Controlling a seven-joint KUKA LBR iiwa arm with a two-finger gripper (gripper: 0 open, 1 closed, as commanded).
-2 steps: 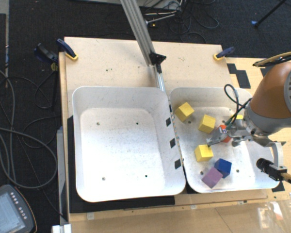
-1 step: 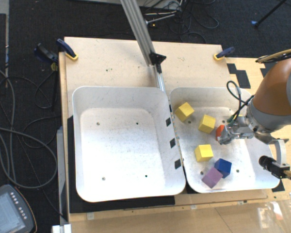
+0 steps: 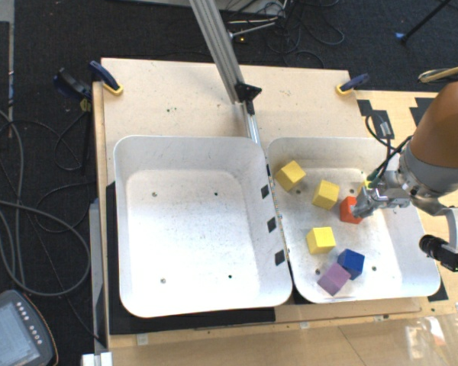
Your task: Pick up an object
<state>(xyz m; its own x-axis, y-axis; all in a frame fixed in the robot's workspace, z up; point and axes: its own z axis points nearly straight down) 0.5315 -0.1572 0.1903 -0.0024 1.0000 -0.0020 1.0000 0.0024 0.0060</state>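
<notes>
From above, the arm (image 3: 439, 139) leans in from three o'clock over the right bin (image 3: 412, 277), its gripper (image 3: 366, 202) low against the red block (image 3: 349, 209), likely lined up for a grasp. I cannot tell whether it is closed on the block. The block sits at the bin's middle right, edges skewed, no clear long axis. Three yellow cubes (image 3: 321, 239) lie toward nine o'clock; blue (image 3: 352, 261) and purple (image 3: 334, 278) touch at six. The left bin (image 3: 130, 158) is apart.
</notes>
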